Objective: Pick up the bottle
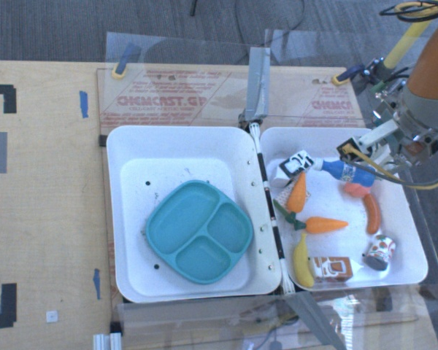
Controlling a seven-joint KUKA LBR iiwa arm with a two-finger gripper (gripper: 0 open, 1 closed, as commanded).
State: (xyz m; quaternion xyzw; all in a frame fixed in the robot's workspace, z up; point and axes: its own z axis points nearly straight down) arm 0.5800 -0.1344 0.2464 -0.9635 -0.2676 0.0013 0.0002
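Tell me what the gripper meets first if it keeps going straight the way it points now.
Probably the blue bottle. The gripper sits at the right bin's upper right edge, angled down-left, and the bottle lies just beneath it. Depth is unclear from this single view.

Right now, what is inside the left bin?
The left bin holds a teal divided tray with three compartments, all bare. A few dark specks lie on the bin floor beside it. Whatever is under the tray is covered, so I cannot tell.
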